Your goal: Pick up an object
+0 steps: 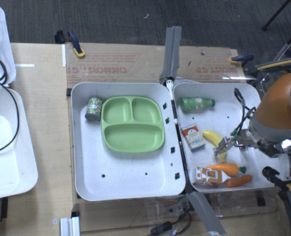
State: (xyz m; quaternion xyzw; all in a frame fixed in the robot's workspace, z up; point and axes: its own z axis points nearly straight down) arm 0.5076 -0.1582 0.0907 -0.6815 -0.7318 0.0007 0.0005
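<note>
Camera view puts my arm (278, 109) over the right bin (224, 90), with the end effector (223, 149) low beside the banana (212, 138). Its tips sit at the banana's near end, just touching or a hair apart; I cannot tell which, and I cannot tell whether the jaws stand wide or narrow, since the metal there is a small bright blur. Nothing shows clamped between them.

The banana lies near the middle of the right bin, slanted, with the small carton (193, 136) just beside it on the left and the carrot (225, 169) below it. It looks like a toy: I judge it light, stiff and smooth-skinned, so likely to slip or roll if pinched at its tapering end. I would rather take it across the thick middle, jaws square to its long axis.

Other candidates: the green bottle (197, 103) near the far wall, round and prone to rolling, and a second orange piece (239, 181) by the juice box (208, 176) at the near wall. In the left bin (125, 181) sit a green divided plate (133, 124) and a small can (93, 108) just beside it.
</note>
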